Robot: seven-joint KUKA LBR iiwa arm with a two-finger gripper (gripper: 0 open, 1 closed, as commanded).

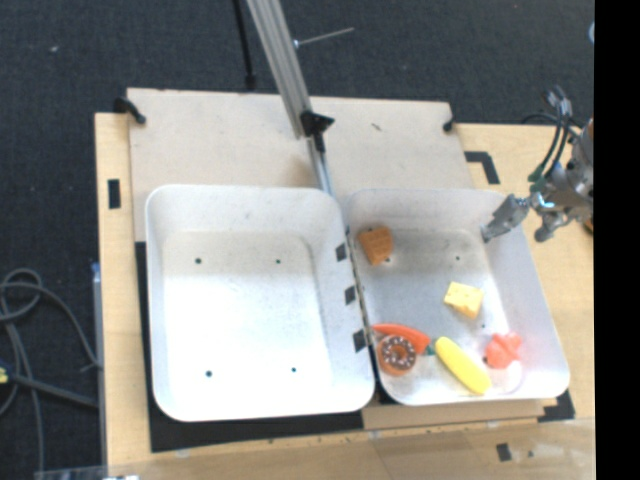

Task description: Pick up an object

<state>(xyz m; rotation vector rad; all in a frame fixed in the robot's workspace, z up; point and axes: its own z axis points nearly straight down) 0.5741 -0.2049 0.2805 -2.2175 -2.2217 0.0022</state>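
Overhead view of the table [115, 268] with two white bins. The tool [525, 218] hangs over the upper right rim of the right bin [530, 268], its fingers spread and gripping nothing. Inside that bin lie a brown block [376, 245], a yellow cheese wedge [463, 299], a doughnut [398, 352], a banana [462, 365] and a red piece [503, 348]. The left bin [160, 268] adjoins it.

Dark speckled carpet floor [420, 38] all round. Light wood counter [120, 298] with a paler board [230, 138] laid on top — black clips at its corners. Slanted aluminium rail [280, 53] rises from behind. Loose grey cables [30, 308] at left — even, flat light.
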